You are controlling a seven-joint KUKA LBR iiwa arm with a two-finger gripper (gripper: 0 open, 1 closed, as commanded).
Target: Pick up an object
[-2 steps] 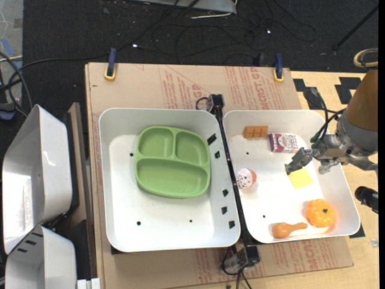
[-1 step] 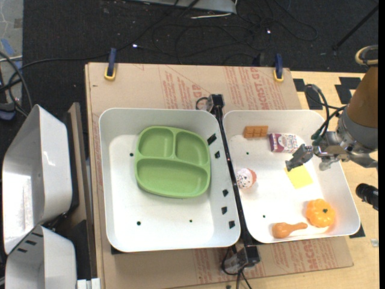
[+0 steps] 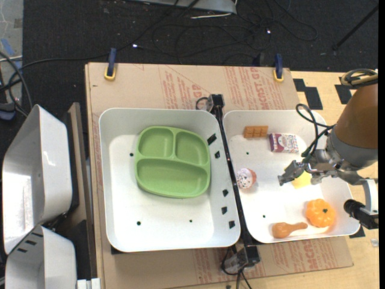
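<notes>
Camera view: we noted a small yellow object (image 3: pixel 301 180) lying in the right bin (image 3: pixel 264 221), partly hidden beneath the gripper (image 3: pixel 293 174). The arm (image 3: pixel 355 131) reached in from the right, wrist low. We could not tell the fingers' state.

Bench (image 3: pixel 180 86) bearing two white bins (image 3: pixel 174 236)

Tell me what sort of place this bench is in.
Most likely a robotics lab rig for grasping trials. Two white bins sit on a clamped cardboard sheet, cables trail across the dark floor, and toy food such as an orange pumpkin lies under the gripper.
</notes>
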